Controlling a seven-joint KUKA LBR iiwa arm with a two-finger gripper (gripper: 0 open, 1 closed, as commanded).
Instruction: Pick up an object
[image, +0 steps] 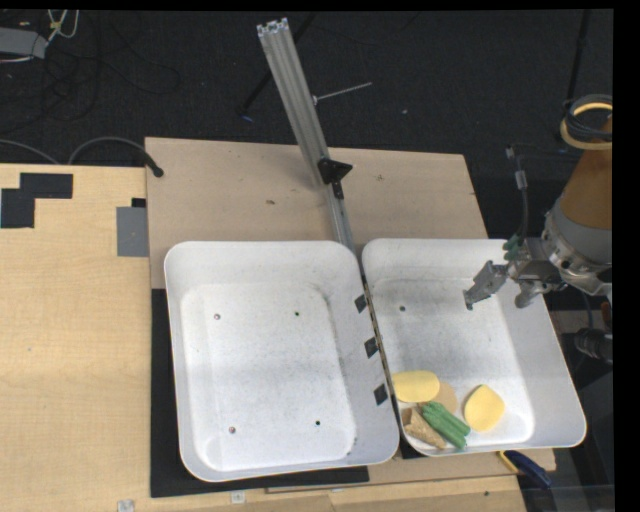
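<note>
Worktop (70, 330) is light wood, w/ a black mat under two white bins side by side.

Left bin (265, 355) sits at centre-left; bare floor w/ a few small dark dots near its corners. A grey metal rail (300, 120) slants from 12 o'clock down to the seam btwn the bins, black bracket partway along. Black clips line the shared edge.

Right bin (470, 340) holds the objs, all bunched at its 6 o'clock edge: a yellow oval (415, 386) nearest the seam, a green piece (446, 425) just below it lying diagonal, a tan lump (425, 430) touching the green piece on its 9 o'clock side, and a yellow round piece (484, 408) at 3 o'clock of the green one, just beside it. A pale disc seems to lie under the cluster; can't tell exactly what it is.

Pincer (500, 283) hangs over the right bin's 2 o'clock area, well apart from the cluster, at 12–1 o'clock of it. Its fingers (480, 288) are spread apart, released, nothing btwn them. Arm (585, 200) comes in from 3 o'clock, orange band above the grey wrist.
</note>
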